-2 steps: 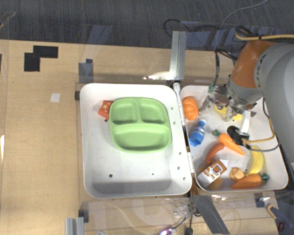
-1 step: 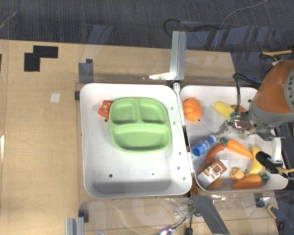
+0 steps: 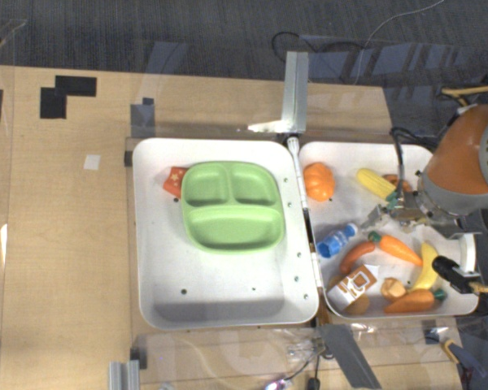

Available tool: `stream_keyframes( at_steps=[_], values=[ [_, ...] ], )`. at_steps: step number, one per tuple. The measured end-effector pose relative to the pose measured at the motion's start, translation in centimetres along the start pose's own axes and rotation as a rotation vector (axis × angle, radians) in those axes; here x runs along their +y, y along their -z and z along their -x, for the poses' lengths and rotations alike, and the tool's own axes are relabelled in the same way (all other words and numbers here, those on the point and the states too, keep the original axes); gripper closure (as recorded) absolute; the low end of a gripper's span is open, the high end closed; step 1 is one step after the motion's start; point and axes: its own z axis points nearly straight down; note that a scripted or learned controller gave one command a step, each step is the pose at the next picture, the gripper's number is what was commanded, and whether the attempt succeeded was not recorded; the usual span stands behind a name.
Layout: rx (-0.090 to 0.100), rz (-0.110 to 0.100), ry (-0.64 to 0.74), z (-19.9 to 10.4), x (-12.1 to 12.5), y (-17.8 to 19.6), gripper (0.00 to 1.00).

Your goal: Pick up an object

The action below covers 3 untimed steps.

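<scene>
Camera view, right bin (image 3: 342, 154): it is holding the toys, namely a small pumpkin (image 3: 318, 180), a corn cob (image 3: 375, 184), a blue bottle (image 3: 336, 241), a carrot (image 3: 395, 249), a banana (image 3: 427, 268), a brown carton (image 3: 356, 286) and a few more pieces along the near wall.

Camera view, left bin (image 3: 159, 295): it is carrying a green divided plate (image 3: 230, 204), with a red piece (image 3: 174, 182) peeking out at its far left edge.

Gripper (image 3: 388, 212): it is hanging low over the middle of the right bin; whether anything is between its tips I cannot tell.

Key relation: the carrot is lying just beside the gripper, on the side nearer the camera, its long axis running slantwise from its green top at the left toward the near right. The corn cob is lying just beyond the gripper, toward the far wall.

Arm pose: the arm (image 3: 468, 162) is reaching in from the right, orange band above the wrist, the wrist pointing down and leftward into the bin.

Judgement: the carrot is looking like the closest candidate; a short shift toward the near side would probably be needed.
</scene>
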Motion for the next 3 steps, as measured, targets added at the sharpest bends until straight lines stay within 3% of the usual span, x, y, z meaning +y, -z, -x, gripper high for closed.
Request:
stream_keyframes(
  at_steps=[1, 2, 3],
  values=[
    [0.001, -0.016, -0.017, -8.3, 3.4, 1.0, 0.0],
    [0.001, -0.019, -0.147, -8.3, 9.0, -0.4, 0.0],
    [-0.002, -0.014, -0.162, -10.4, 9.2, 9.3, 0.0]
  ],
)
